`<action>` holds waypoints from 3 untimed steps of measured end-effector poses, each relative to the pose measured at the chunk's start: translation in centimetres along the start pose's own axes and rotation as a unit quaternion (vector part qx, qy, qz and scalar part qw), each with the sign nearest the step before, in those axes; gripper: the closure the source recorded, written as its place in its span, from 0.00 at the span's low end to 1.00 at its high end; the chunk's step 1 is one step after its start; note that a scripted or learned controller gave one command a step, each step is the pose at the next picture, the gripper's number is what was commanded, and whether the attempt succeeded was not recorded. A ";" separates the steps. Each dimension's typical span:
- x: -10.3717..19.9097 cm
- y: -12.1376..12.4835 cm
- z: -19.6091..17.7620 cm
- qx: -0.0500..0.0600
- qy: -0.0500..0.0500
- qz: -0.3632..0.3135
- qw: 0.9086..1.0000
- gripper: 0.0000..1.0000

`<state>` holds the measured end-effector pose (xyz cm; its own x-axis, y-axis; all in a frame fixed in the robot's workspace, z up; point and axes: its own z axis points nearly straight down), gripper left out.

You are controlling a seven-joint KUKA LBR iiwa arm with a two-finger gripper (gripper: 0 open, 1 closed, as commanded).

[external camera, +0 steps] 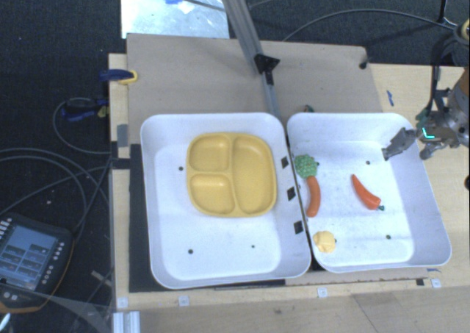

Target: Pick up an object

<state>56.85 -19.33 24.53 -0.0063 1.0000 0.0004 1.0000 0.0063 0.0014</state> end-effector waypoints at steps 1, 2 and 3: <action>0.5 -0.3 4.3 0.002 0.000 0.002 1.000 0.00; 0.0 -0.5 8.7 0.002 0.000 0.003 1.000 0.00; -0.1 0.0 14.7 0.003 0.000 0.003 1.000 0.00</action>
<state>56.86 -19.46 9.80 -0.0001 1.0000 0.0011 1.0000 0.0001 -0.0043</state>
